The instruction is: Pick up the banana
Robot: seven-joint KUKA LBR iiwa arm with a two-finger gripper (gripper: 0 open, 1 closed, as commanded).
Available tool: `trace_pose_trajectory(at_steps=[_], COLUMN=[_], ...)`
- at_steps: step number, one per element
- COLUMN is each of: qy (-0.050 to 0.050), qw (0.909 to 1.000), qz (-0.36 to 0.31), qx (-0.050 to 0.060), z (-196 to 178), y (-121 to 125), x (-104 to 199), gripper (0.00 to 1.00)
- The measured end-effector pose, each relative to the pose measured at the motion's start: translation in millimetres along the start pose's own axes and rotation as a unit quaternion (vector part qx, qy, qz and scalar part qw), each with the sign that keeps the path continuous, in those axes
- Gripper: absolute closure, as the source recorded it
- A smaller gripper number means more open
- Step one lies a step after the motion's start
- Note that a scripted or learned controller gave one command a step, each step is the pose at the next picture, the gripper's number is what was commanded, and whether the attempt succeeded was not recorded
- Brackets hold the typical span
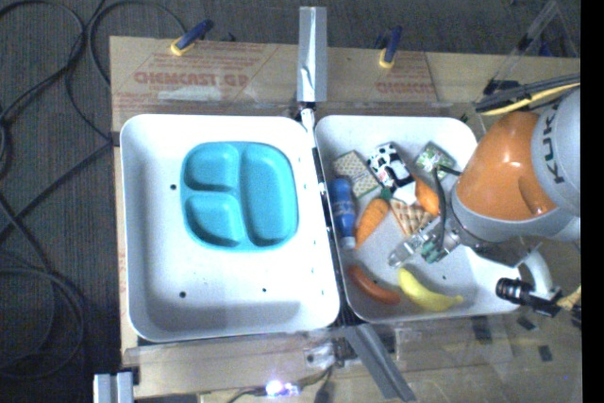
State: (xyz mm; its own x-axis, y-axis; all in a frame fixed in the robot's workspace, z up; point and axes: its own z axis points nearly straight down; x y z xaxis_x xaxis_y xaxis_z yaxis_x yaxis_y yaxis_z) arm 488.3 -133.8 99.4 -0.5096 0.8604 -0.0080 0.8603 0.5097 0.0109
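Observation:
The yellow banana (430, 291) lies near the front edge of the right bin (461, 132), curving from the middle toward the right. My gripper (421, 248) hangs just behind and above its left end, under the orange-banded wrist (505, 176) that reaches in from the right. Nothing shows as held in the gripper. The banana rests on the bin floor, in full view.
A red sausage (375, 285) lies just left of the banana. Behind the gripper are a carrot (373, 217), a blue bottle (342, 208), a waffle piece (408, 217), a cracker (349, 167) and a black-and-white toy (387, 163). The left bin (151, 297) holds a blue divided tray (241, 193).

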Motion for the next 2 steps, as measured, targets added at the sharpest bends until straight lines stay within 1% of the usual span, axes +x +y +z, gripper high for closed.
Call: trace_pose_trajectory(at_steps=[1,2], qy=[0.004,0.004], qw=[1.0,1.0], qz=[0.003,0.003], qx=[0.006,0.006], z=[-83.5,-83.5], y=[66.8,66.6], x=[26.5,26.3], gripper=[1.0,0.0])
